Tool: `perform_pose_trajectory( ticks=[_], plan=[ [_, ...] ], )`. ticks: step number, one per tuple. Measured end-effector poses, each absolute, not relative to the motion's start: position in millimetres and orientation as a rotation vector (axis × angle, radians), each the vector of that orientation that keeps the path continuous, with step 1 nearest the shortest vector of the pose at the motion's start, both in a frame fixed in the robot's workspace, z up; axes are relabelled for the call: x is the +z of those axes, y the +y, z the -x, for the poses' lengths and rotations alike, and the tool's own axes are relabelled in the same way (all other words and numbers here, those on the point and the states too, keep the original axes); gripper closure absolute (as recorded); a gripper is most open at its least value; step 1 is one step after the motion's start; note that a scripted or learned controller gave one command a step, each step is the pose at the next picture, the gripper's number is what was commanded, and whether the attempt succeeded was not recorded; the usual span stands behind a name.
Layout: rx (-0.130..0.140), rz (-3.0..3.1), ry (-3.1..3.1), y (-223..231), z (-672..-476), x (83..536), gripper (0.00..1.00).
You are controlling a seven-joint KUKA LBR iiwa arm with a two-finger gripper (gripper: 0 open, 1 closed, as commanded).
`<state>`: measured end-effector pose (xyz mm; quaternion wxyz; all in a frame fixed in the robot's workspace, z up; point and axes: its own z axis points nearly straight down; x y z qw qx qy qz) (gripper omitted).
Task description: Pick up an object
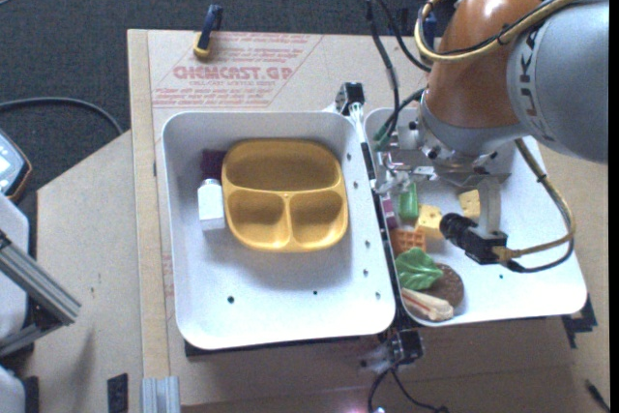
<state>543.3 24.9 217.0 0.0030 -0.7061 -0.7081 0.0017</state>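
Note:
My gripper (401,193) reaches down into the left part of the right bin (542,276), under the orange wrist band. Its tip is among small toy foods: a green piece (409,202), a yellow cheese-like piece (428,219), an orange waffle piece (407,238), a green leaf (419,268) on a brown round (449,284), and a cream wedge (427,305). Another yellow piece (469,202) lies further right. The arm hides the fingertips.
The left bin (193,285) holds a yellow divided tray (284,193), a small white bottle (211,204) and a dark purple item (213,160) beside it. A clamp (350,98) sits on the rim between the bins. A black cable part (471,239) crosses the right bin.

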Motion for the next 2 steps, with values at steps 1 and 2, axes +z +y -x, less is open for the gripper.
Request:
perform_pose_trajectory(
  ticks=[1,2],
  plan=[
    [0.002,2.218,-2.220,29.0,-535.3,221.8,1.00],
    [-0.002,2.221,-2.223,31.8,-535.3,225.5,1.00]
  ],
)
